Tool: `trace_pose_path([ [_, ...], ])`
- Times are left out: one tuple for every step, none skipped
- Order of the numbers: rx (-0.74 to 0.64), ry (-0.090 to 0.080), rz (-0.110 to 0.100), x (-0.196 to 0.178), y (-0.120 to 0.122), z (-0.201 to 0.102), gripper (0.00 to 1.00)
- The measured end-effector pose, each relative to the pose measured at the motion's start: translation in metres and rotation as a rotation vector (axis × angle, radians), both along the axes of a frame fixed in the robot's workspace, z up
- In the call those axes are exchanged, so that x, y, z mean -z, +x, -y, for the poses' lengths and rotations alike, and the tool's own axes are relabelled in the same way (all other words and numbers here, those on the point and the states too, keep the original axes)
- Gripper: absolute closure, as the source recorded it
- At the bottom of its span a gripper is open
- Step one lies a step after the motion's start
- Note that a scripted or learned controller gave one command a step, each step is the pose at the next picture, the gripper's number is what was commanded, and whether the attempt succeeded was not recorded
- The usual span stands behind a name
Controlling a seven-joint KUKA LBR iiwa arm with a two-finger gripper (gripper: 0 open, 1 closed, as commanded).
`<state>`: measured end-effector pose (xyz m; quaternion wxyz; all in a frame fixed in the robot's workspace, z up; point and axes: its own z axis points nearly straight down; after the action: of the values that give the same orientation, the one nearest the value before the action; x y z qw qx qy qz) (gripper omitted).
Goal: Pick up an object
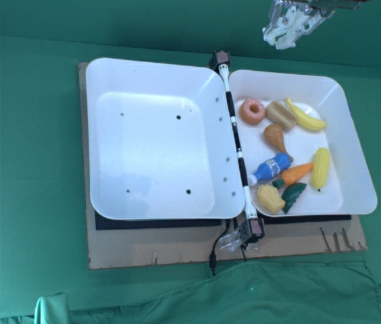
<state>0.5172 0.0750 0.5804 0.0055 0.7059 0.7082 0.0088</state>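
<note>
Gripper (286, 32): pale, knobbly two-finger assembly high at the upper right, above the far edge of the right bin, apart from every object; nothing gripped; opening too blurred to judge.
Right bin (352, 137): shallow, glossy white plastic with rounded corners, carrying all the toy food.
Donut (252, 111): small ring, orange-pink, near the bin's left wall.
Bread roll (280, 115): tan, oblong, between donut and banana.
Banana (305, 117): smooth yellow curve, just beside the roll.
Drumstick (275, 138): brown, bulbous at top, tapering downward.
Bottle (270, 169): blue with white label, lying tilted near the bin divider.
Carrot (296, 173): orange cone with green end, just beside the bottle.
Corn (320, 167): yellow, ridged cob, standing lengthwise to the right of the carrot.
Green vegetable (293, 194): dark, pointed, at the near edge.
Yellow chunk (269, 198): blocky, textured, touching the green vegetable.
Left bin (109, 79): same white plastic, dotted with small dark holes.
Worktop (35, 147): covered in green cloth, brown cardboard sheet beneath the bins.
</note>
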Motion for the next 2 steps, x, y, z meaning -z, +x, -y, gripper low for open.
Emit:
trace_pose_path([
  [0.000, -0.004, -0.024, 0.045, 0.011, -0.065, 1.00],
  [0.010, -0.009, -0.035, 0.207, -0.013, -0.034, 1.00],
])
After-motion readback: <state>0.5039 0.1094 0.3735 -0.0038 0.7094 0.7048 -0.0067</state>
